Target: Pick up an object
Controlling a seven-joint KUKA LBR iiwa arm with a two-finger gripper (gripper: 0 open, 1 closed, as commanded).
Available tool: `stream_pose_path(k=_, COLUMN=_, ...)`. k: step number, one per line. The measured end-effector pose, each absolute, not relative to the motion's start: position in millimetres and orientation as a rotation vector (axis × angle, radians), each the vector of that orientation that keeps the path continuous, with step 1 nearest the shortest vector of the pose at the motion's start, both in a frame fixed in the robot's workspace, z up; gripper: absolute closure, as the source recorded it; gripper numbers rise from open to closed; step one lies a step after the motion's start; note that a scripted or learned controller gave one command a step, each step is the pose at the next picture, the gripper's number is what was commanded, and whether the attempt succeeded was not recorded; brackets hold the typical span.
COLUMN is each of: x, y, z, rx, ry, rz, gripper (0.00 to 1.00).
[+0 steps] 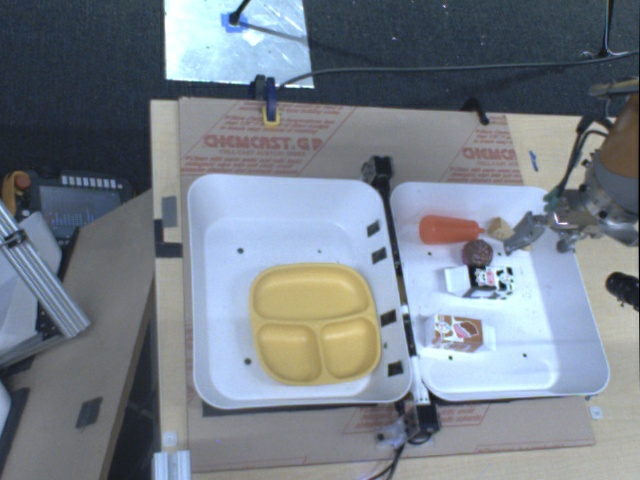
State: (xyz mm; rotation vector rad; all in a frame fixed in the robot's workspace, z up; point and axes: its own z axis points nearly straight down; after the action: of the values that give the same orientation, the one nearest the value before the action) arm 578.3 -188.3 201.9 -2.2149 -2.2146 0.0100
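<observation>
I see the pickable things all in the right bin (570,368), gathered toward its far and middle part. An orange carrot-like piece (449,230) lies flat near the far-left corner, long axis running left to right. Just right of it sits a small tan lump (499,228), close to the far edge. Below and between them is a dark round ball (478,252), touching or nearly touching the carrot's right end. A white box with black and pink print (481,281) lies flat just below the ball, mid-bin. Nearer me, by the left wall, a flat white-and-brown packet (458,334) lies slightly tilted, apart from the rest.
</observation>
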Motion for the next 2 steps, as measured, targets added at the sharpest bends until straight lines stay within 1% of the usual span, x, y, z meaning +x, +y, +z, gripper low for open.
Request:
stream_pose_path(k=1, x=581.3, y=-188, z=209, rx=-2.218, ry=-2.226, rz=-0.001, gripper=0.00)
stream_pose_path(k=2, x=577.5, y=-181, z=164, rx=-2.218, ry=-2.223, rz=0.001, gripper=0.00)
